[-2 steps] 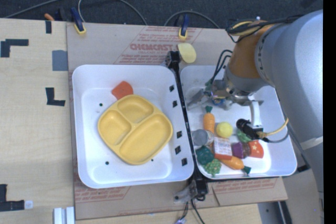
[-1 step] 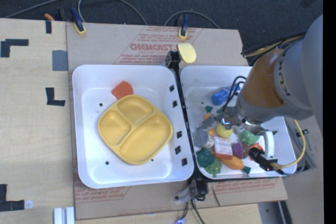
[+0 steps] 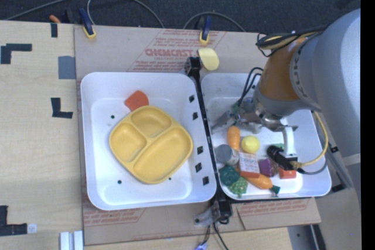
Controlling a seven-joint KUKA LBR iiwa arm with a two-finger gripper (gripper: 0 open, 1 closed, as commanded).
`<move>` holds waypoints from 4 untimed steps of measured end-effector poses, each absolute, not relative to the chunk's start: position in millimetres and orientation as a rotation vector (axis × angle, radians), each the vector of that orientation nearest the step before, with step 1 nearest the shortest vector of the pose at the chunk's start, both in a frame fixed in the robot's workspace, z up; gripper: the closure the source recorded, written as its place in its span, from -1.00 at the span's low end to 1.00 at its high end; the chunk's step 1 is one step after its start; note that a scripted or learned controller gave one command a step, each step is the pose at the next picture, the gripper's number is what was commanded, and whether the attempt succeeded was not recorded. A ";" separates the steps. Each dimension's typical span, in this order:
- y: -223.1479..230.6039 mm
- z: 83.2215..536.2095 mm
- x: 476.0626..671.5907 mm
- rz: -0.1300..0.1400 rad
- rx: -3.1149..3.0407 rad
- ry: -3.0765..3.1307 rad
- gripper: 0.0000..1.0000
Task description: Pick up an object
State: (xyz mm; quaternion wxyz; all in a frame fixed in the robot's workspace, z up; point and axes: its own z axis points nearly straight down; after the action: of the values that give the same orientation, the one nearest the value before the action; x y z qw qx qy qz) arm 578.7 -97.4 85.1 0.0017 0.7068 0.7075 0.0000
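camera view:
arm: grey kuka arm with orange band (image 3: 281, 76) reaches in from the right, wrist above the right shallow white bin (image 3: 313, 184).
gripper (image 3: 237, 117): low by the small orange carrot-shaped toy (image 3: 234, 137); spread or pressed together, i cannot tell.
objects: round yellow ball (image 3: 250, 144), grey disc (image 3: 223, 153), green lumpy toy (image 3: 238, 185) near the carrot.
left shallow white bin (image 3: 96, 143): yellow three-compartment plastic plate (image 3: 151, 144), flat orange piece (image 3: 136, 100) touching its upper edge.
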 end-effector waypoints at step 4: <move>-99.5 84.8 598.8 0.000 2.218 2.222 -1.00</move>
State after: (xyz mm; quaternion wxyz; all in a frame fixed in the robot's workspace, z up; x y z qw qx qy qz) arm 598.8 -99.5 84.8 0.0010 0.7065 0.7077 0.0001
